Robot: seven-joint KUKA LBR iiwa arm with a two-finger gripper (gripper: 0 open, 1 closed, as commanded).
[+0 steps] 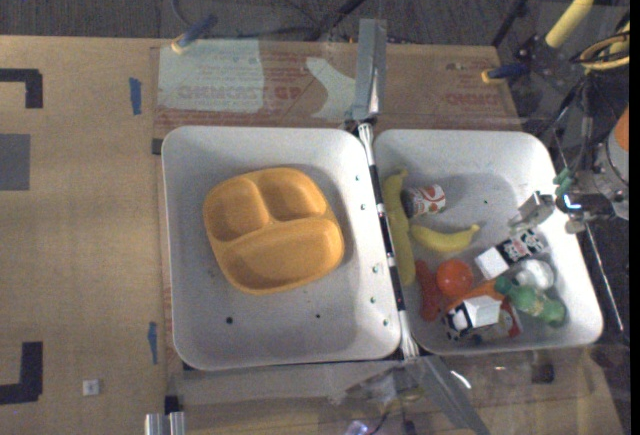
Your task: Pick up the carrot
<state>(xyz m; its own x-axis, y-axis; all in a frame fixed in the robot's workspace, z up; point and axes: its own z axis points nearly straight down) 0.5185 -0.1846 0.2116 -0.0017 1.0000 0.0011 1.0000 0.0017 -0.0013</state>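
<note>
Little can be read. The clear plastic sheet (212,73) at the bench's far edge shows faint red lettering — mirrored and too blurred to make out. A similar red print (472,95) lies on the cardboard by the far right corner — also illegible. Small package labels in the right bin (470,151) are too small to read.

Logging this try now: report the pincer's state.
Pincer: cannot be told; it sits over the right bin's right edge, with nothing visibly held.
</note>
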